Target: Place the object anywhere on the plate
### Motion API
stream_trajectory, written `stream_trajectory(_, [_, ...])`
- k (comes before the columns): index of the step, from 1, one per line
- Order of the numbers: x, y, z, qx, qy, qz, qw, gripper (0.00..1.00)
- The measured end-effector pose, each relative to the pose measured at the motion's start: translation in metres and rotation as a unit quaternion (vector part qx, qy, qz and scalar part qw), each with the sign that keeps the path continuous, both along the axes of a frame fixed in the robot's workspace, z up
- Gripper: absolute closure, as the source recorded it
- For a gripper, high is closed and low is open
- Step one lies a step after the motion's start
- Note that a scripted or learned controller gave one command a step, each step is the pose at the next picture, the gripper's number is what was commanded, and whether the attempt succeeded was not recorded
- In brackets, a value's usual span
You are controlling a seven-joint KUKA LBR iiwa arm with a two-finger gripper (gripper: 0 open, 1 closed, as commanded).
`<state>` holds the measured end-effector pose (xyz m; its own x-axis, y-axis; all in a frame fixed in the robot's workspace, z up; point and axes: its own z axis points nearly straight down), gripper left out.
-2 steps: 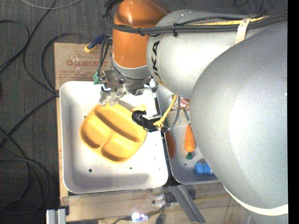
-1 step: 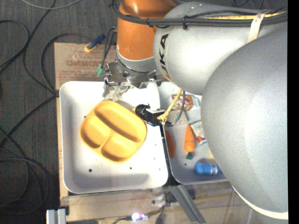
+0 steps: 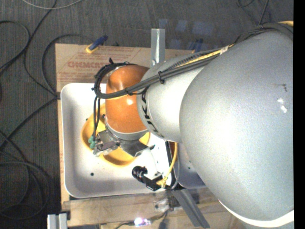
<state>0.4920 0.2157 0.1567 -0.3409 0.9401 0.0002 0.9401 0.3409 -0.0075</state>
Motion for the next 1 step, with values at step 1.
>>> stream_trajectory(1, [0.0556,-0.0097,0.1161,-0.0009,-0.003,-0.02,0.9998,1.0])
